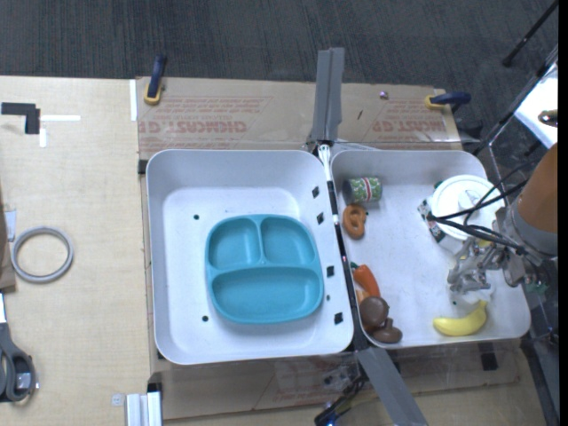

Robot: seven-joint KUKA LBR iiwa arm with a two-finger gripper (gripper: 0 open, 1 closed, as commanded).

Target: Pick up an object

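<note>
The right bin [399, 171] holds a green can [364, 188], an orange pretzel-like ring [355, 221], an orange carrot [366, 280], a brown lump [377, 316] and a yellow banana [461, 321]. My gripper [469, 280] hangs over the right side of this bin, just above the banana and slightly left of its right end. Cables and the wrist crowd around it. A white round plate [461, 204] lies at the bin's far right, partly behind the cables.
The left bin [169, 238] carries a blue divided tray [264, 268]. A grey tape ring [40, 254] and scissors [16, 373] lie on the bench at left. A grey divider bar [328, 96] runs between the bins at the back.
</note>
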